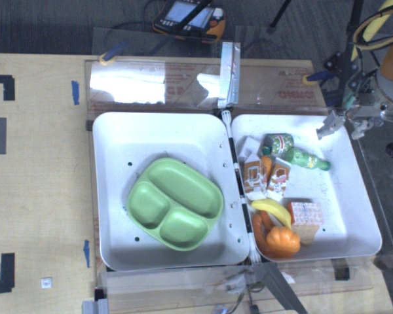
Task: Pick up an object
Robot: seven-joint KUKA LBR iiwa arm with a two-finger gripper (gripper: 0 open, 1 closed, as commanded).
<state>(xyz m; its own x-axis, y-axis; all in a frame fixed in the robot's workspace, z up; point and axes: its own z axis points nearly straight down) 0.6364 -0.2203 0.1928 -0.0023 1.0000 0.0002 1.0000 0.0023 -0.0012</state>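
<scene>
The desk carries two shallow white plastic bins side by side, and their contents are split cleanly between them. The left bin (pixel 111 175) holds a single pale green plastic divided tray (pixel 175 203), lying flat near its middle with three compartments facing up and nothing in them; it looks like a place to set things down rather than something to be picked. The right bin (pixel 354 195) holds all the small candidates for the task, heaped against the wall it shares with the left bin: a green-labelled can (pixel 278 142) lying on its side, a green plastic bottle (pixel 306 159) lying just beside it, two orange and white cartons (pixel 267 176) below them, a yellow banana (pixel 273 208), a red and white patterned box (pixel 304 214), and a round orange toy fruit (pixel 281 240) touching a carrot-like orange piece (pixel 260 224) at the near corner. Because they crowd together and overlap, a clean grasp of any one seems harder than it would be in open floor. The robot's grey two-finger gripper (pixel 333 124) hangs at the far right corner of the right bin, well apart from the heap and above bare white floor. Nothing is seen between the fingers or touching them; how wide they stand cannot be told from this slanted view, since the metal parts blur together there.
</scene>
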